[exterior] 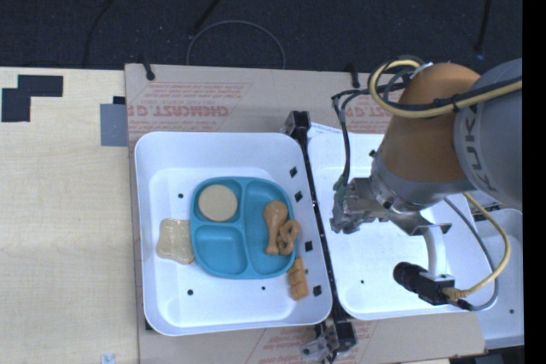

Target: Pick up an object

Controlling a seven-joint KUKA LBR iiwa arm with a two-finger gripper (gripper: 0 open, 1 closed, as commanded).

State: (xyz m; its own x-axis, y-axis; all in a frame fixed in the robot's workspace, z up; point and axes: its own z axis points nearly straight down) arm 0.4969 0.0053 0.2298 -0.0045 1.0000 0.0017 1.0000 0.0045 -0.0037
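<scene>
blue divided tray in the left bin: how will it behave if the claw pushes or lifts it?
The blue divided plastic tray looks rigid and shallow, so it probably slides flat rather than tips. Its glossy surface may slip. The round tan disc and brown twisted pieces lying loose in it would likely shift.

The two bins (pixel 149 183) look like smooth white plastic with a soft sheen. Inside the left bin, the blue tray (pixel 230 256) is smooth, matt plastic. In the tray, the round tan disc (pixel 217 202) looks matt and even, and the brown pretzel-like pieces (pixel 280 228) look rough and dry. The desk (pixel 60 209) left of the bins has a pale wood-grain finish. The arm's orange band (pixel 426 128) is smooth and slightly glossy.
</scene>
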